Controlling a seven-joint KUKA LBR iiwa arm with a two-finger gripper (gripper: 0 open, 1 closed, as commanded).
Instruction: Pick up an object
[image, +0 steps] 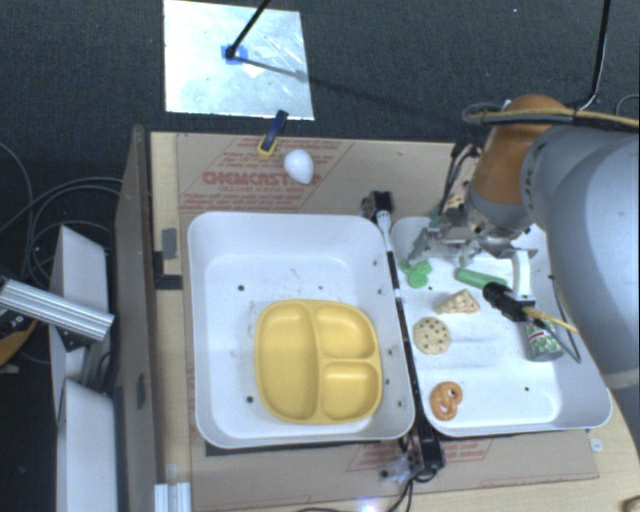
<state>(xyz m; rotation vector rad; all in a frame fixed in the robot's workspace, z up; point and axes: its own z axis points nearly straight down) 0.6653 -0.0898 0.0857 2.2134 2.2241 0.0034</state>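
Observation:
The right bin (520, 405) holds several small things. A small green piece (415, 271) lies at its near-left top corner and a longer green piece (484, 274) lies to its right. Below them are a pale yellow cheese wedge (459, 302), a round speckled cookie (432, 335) and an orange pretzel (446, 399). A small green can (543, 344) lies near the right wall. My gripper (436, 240) hangs low over the bin's top-left corner, just above the small green piece. Nothing shows between its tips.
The left bin (230, 260) holds a yellow divided plate (318, 360). A white ball (298, 165) and a blue-yellow clip (271, 133) lie on the cardboard behind the bins. The grey arm (590, 220) covers the right bin's far right side.

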